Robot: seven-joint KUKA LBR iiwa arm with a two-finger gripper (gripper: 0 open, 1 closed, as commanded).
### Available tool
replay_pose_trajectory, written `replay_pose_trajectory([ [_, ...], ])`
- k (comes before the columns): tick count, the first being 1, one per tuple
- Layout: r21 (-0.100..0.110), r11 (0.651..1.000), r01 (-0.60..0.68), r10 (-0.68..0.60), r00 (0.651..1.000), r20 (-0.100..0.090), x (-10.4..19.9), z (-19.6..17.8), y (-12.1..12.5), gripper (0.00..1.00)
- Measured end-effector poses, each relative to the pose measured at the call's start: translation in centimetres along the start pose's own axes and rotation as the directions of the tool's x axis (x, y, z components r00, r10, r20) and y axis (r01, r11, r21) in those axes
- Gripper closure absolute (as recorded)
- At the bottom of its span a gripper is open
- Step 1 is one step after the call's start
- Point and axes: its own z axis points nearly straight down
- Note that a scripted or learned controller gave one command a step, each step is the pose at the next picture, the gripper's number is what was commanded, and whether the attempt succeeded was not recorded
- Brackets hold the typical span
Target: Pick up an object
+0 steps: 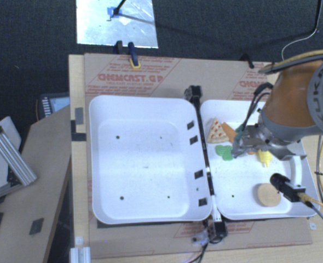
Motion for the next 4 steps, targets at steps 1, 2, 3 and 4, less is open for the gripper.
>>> replay_pose_trajectory([
  [1,-0.009,1.0,0.003,-0.003,1.0,-0.002,5.5,-12.7,-1.9,1.0],
  [2,-0.012,1.0,0.001,-0.001,1.0,-0.002,9.4,-26.8,-3.5,1.0],
  [3,0.009,1.0,0.003,-0.003,1.0,0.0,17.3,-22.3,-0.4,1.0],
  [4,0.006,1.0,-0.002,0.002,1.0,0.0,19.2,-23.1,-3.8,1.0],
])
